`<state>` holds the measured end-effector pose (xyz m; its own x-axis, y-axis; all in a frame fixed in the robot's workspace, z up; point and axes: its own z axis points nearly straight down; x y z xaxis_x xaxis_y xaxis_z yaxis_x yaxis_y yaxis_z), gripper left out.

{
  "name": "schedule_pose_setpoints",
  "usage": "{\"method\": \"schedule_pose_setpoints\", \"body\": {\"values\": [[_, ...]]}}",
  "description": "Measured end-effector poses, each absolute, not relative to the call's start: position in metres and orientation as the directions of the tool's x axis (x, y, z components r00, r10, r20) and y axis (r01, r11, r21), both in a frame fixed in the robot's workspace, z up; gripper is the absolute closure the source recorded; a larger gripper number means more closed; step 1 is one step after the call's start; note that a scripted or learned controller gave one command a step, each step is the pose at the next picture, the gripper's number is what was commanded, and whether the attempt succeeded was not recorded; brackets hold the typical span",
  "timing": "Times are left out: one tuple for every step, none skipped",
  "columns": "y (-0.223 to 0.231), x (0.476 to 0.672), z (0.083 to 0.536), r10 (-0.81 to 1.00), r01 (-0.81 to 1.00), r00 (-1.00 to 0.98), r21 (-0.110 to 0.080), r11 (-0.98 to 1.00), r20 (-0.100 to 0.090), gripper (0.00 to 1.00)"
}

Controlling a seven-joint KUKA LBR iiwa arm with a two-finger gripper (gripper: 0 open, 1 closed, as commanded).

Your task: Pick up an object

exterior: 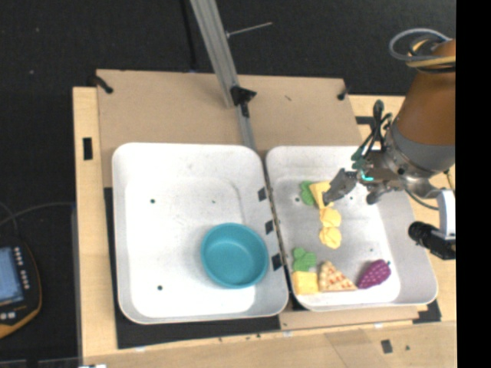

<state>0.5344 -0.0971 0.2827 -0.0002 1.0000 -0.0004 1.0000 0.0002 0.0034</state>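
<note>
A: Where do we see the claw [354, 188]?

B: We see it over the right bin [399, 291], near that bin's far edge and about midway across. The grey arm [422, 121] with its orange band reaches in from the right edge of the bench [92, 205]. One finger [337, 187] slants down toward the left, its tip just over a yellow piece [321, 190] that touches a green leafy piece [308, 194]. The other finger [376, 194] sits to its right.

A: Open or closed?

B: We see the two fingers spread apart, with bare white bin floor between them. Nothing sits between them.

A: And the things we could pick up?

B: All in the right bin except one. Just nearer than the left fingertip we see two pale yellow lumps [331, 227], one behind the other, about the middle of the bin. Along the near edge lie a second green piece [303, 259], a yellow block [304, 283] touching it, a wedge patterned like a pizza slice [334, 277], and a purple grape bunch [374, 274] toward the near right corner.

A: The left bin [138, 167]?

B: We see a blue bowl [234, 254] upright there, toward its near right corner, well apart from the claw.

A: Anything else on the bench?

B: A grey metal post [216, 41] slants in from the far side, ending above the seam between the bins.
</note>
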Motion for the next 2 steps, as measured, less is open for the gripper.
{"method": "schedule_pose_setpoints", "body": {"values": [[-0.104, 0.529, 0.226, 1.0, 1.0, 0.0, -0.001, 0.0, -0.001, 0.0], [-0.113, 0.535, 0.177, 1.0, 1.0, 0.001, -0.003, -0.001, -0.001, 0.0]]}}
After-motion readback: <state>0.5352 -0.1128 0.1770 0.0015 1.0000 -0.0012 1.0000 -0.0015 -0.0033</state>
